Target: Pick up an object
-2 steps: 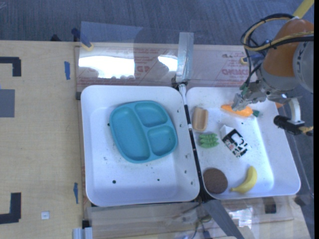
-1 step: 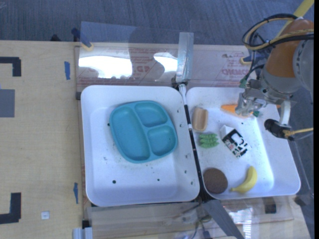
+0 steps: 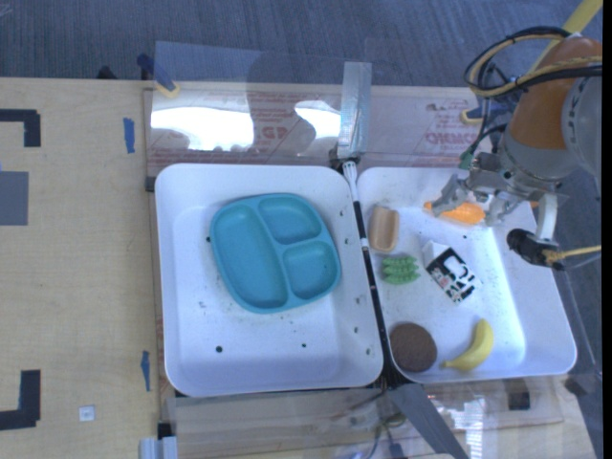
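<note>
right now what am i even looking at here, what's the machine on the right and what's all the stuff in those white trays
You are looking down at a slant from one fixed camera above a workbench. The grey machine with the orange band is a robot arm reaching in from the right; its job is to pick up an object. At its tip is a two-finger gripper, hanging over the back of the right bin.

Two shallow white bins sit side by side. The left bin holds a blue divided plate. The right bin holds a tan bread-like piece, a green leafy toy, a small black-and-white item, a brown round disc, and a yellow banana.

An orange object lies right under the gripper. Whether it is actually gripped is not clear from this angle.
</note>
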Tool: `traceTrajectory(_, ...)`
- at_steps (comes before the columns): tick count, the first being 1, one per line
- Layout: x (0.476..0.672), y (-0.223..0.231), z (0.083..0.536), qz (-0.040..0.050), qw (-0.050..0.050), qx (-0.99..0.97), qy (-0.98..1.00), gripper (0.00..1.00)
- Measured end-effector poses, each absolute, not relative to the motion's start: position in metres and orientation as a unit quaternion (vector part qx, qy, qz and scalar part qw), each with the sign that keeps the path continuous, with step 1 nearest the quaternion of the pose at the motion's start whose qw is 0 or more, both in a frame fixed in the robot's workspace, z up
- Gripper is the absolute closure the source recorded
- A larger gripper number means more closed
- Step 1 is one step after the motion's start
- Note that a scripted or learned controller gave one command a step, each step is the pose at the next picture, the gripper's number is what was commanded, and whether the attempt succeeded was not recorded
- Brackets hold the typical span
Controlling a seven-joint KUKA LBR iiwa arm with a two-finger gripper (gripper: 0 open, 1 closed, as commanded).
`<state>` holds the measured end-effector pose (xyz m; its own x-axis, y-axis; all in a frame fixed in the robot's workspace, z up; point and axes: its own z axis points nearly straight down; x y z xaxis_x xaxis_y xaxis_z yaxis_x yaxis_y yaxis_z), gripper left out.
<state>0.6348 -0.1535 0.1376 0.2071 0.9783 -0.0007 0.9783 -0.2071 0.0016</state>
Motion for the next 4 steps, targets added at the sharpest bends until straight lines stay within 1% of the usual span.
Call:
traceTrajectory(1,0.603,-0.151,0.087,0.0012,0.001,0.691,0.723,0.0)
traceTrajectory(2,0.557,-0.138,0.087,0.0016,0.002,0.688,0.726,0.0)
traceTrajectory(3,0.524,-0.148,0.088,0.0016,0.002,0.676,0.737,0.0)
traceTrajectory(4,0.481,-0.152,0.088,0.002,0.003,0.688,0.726,0.0)
